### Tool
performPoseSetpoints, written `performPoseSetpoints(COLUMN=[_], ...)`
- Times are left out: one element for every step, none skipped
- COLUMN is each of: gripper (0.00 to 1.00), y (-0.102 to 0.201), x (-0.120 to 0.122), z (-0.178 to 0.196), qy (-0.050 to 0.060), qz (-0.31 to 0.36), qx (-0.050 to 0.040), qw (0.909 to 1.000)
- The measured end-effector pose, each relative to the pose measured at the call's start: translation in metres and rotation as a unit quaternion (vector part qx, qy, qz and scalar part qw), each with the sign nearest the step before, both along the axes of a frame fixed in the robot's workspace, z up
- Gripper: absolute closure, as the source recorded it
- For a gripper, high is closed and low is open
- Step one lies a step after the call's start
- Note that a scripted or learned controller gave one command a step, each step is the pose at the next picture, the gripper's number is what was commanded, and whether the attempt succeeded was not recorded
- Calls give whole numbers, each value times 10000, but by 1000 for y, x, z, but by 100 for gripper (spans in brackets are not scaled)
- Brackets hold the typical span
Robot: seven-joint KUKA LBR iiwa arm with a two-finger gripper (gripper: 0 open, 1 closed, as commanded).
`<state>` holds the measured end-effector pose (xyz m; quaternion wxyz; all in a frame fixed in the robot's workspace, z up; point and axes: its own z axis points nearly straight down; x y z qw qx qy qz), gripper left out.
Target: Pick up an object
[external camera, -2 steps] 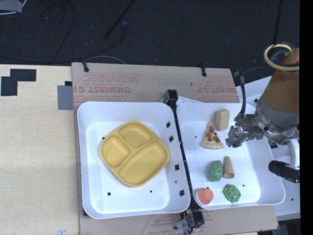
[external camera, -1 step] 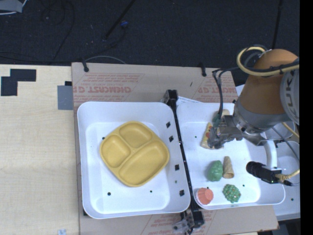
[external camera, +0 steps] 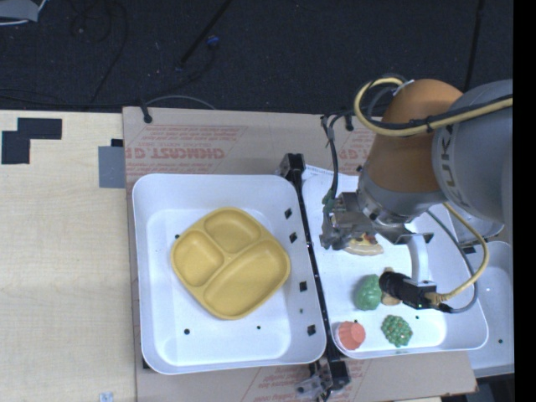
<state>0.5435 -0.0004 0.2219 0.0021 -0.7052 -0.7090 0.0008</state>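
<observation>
My gripper (external camera: 337,234) hangs low over the upper left part of the right bin (external camera: 469,333), under the grey and orange wrist. A small pale yellow and brown object (external camera: 366,244) lies just to its right, close to the gripper; I cannot tell whether they touch. A round green object (external camera: 366,293) lies further toward the front of this bin. In the front corner, a red-orange object (external camera: 352,334) and a bumpy green object (external camera: 396,330) lie side by side.
The left bin (external camera: 159,224) holds a yellow divided plate (external camera: 230,261) in its middle. A black divider (external camera: 306,249) runs between the two bins. The arm covers the back right part of the right bin.
</observation>
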Motion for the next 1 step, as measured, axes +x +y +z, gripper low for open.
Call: performPoseSetpoints(gripper=[100], y=[55], x=[4], z=[10], qy=[-6], qz=[2], qx=[1], qw=[10000])
